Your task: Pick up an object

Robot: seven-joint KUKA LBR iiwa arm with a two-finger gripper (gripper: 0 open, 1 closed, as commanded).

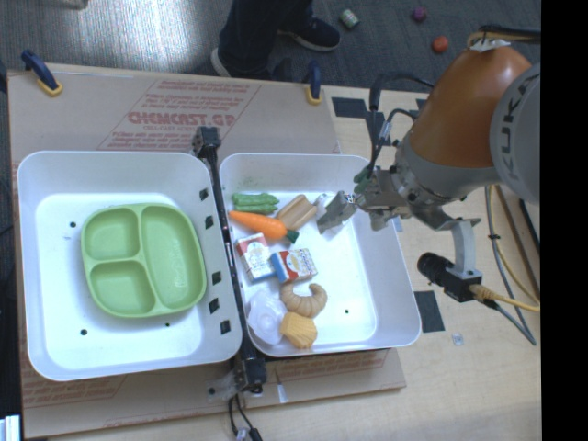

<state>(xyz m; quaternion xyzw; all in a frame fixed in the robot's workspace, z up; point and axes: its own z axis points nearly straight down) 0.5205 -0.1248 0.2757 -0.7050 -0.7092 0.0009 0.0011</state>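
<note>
A: Where is the arm (478, 108) sitting?

B: It is reaching in from the right, its orange band showing above the wrist. The gripper (333, 213) is hanging over the far right part of the right bin (390, 292).

A: Are the fingers gripping anything?

B: They are pointing left toward the toys, and nothing is showing between them. How far apart they are standing I cannot tell, since the picture is blurring them into one grey shape.

A: What is lying in that bin?

B: A pile along its left side. A green pod (254, 200) is lying at the far end, with a carrot (259, 223) just near of it and a tan roll (296, 211) just right of the carrot, close to the fingertips. Nearer are lying two red-and-white packets (255, 256) (299, 265), side by side. Then a croissant (304, 298), a clear white lump (266, 320) to its left, and a yellow piece (299, 331) at the near edge.

A: And the left bin (37, 246)?

B: It is holding a green tray (142, 257) with three compartments, lying flat in the middle.

A: Anything else?

B: Both bins are resting on a cardboard sheet (175, 108) with red print. Black clips (208, 139) are joining the bins along the seam. A black cable (501, 292) is trailing on the bench to the right.
</note>
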